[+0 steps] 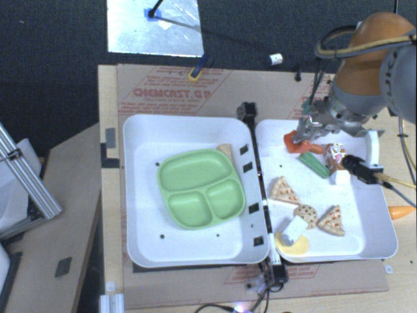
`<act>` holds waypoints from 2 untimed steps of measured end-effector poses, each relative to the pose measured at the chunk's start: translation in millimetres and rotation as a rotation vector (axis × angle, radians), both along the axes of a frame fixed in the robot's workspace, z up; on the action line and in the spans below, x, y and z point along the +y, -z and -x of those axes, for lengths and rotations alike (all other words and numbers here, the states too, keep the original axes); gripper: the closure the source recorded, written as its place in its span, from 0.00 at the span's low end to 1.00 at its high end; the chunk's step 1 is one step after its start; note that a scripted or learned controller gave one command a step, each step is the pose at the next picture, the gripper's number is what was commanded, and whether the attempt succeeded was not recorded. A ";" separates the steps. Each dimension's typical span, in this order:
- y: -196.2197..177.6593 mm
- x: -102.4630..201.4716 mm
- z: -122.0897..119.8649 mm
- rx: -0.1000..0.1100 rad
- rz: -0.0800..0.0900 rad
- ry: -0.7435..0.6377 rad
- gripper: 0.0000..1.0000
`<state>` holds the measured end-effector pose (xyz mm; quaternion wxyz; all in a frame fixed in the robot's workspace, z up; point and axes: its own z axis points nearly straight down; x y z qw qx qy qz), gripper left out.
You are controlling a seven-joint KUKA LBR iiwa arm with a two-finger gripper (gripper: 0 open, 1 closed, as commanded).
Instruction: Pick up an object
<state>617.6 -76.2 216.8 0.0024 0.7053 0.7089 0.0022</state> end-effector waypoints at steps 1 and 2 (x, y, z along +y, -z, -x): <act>-8.2 0.2 -0.9 0.004 0.000 0.000 1.00; -2.2 25.5 48.9 0.009 -0.002 0.000 1.00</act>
